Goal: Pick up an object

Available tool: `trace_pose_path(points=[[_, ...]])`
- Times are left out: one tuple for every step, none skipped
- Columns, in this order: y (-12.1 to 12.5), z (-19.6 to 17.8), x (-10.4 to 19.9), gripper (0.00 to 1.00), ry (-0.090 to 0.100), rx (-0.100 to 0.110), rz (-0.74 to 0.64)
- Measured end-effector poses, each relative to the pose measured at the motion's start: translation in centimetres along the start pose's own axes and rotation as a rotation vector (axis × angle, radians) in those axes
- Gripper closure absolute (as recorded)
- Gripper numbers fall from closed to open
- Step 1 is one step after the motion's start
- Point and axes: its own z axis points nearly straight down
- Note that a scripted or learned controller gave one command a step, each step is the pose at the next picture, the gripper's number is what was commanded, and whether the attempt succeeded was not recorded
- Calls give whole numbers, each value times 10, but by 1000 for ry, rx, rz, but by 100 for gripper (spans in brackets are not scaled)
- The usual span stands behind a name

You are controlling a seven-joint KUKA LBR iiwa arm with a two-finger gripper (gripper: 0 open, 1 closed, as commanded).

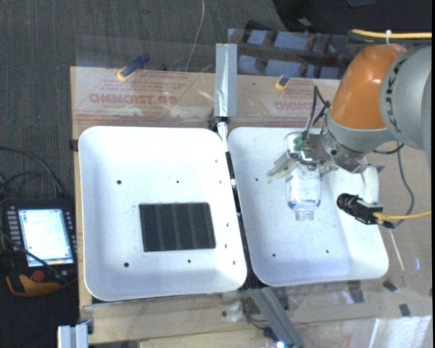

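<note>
Black ribbed panel, left bin, clear bottle beneath gripper, right bin

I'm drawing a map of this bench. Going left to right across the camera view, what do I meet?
Handheld screen unit → left bin, a dark ribbed panel lying in it → right bin → clear bottle → arm's orange band.
</note>
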Motion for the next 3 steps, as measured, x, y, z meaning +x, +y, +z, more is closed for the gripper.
trace_pose_path(points=[[-6, 92, -61, 0, -1, -9, -217], [-66, 93, -93, 0, -11, -27, -252], [-48, 93, -111, 0, 7, -18, -299]])
